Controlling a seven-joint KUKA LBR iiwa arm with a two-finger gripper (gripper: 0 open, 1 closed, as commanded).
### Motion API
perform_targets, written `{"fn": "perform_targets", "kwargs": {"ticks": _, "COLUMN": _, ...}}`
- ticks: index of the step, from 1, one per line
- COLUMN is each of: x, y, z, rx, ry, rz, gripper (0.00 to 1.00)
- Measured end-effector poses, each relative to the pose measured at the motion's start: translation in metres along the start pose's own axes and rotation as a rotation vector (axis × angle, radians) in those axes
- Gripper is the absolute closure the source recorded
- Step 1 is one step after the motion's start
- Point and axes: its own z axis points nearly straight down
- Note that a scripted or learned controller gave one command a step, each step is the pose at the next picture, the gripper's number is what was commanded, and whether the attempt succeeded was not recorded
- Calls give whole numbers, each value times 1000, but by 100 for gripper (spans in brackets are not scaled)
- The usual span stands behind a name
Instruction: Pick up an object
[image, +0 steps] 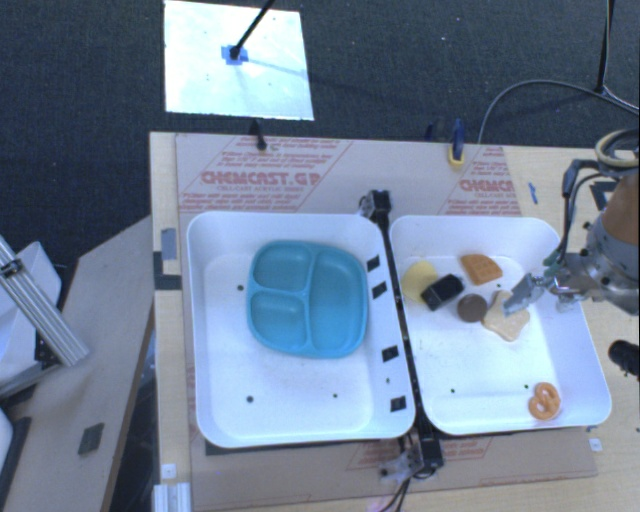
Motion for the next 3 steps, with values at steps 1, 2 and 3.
{"fn": "perform_targets", "kwargs": {"ticks": 1, "x": 0, "y": 3, "z": -5, "rx": -10, "ry": -2, "rz": -3, "gripper": 0}}
{"fn": "perform_targets", "kwargs": {"ticks": 2, "x": -2, "y": 8, "z": 38, "rx": -7, "ry": -1, "rz": -1, "gripper": 0}}
{"fn": "perform_targets", "kwargs": {"ticks": 3, "x": -4, "y": 6, "z": 81, "rx": -7, "ry": -1, "rz": 0, "gripper": 0}}
